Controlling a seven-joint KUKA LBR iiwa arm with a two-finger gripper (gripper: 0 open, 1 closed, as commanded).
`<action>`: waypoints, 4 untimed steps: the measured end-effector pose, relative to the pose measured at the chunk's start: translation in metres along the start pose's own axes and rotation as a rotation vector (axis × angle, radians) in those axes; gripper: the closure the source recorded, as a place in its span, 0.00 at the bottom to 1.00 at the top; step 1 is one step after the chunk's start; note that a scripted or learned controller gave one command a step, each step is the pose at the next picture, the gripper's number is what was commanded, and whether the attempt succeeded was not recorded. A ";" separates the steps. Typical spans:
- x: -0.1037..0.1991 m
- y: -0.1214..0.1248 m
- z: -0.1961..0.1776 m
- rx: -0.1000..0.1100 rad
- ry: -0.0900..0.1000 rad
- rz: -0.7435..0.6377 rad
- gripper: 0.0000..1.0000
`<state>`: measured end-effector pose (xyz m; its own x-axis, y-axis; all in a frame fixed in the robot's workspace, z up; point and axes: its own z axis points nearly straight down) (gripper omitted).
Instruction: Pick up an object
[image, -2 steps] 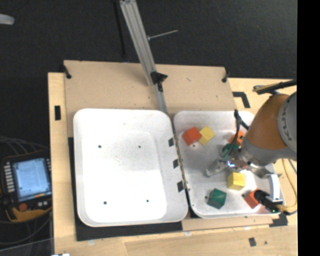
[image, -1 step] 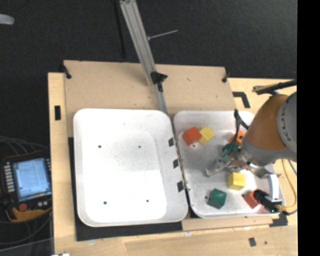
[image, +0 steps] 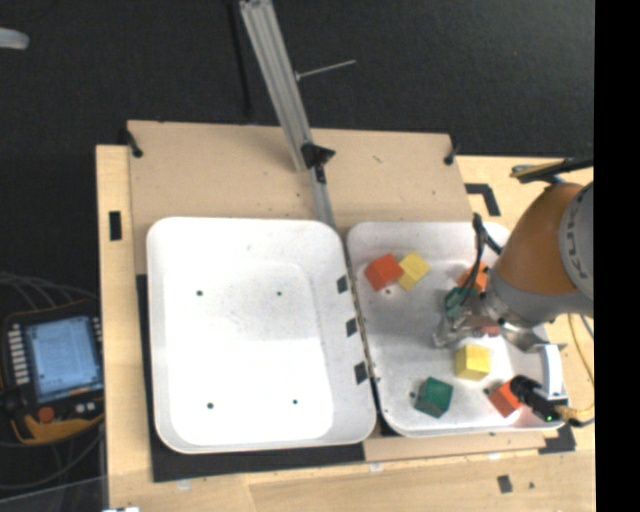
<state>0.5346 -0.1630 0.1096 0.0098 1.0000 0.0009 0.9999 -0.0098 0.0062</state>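
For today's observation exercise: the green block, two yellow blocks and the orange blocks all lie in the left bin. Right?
Not quite: in the camera view the green block, yellow blocks and orange blocks lie in the right bin, not the left.

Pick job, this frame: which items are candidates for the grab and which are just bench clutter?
Job:
- hand, over the right bin
- yellow cube just below the hand
- green block
- orange block
- small yellow block beside it
- orange-red piece at the bin's lower right

Lying about:
- left bin
- metal pole
- pendant with screen
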 end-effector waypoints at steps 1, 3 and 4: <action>-0.001 0.012 -0.058 -0.002 -0.003 -0.013 1.00; 0.053 0.018 -0.125 0.001 0.000 -0.018 1.00; 0.102 0.015 -0.115 0.005 -0.001 -0.015 1.00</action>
<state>0.5503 -0.0608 0.2252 -0.0056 1.0000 -0.0004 1.0000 0.0056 0.0009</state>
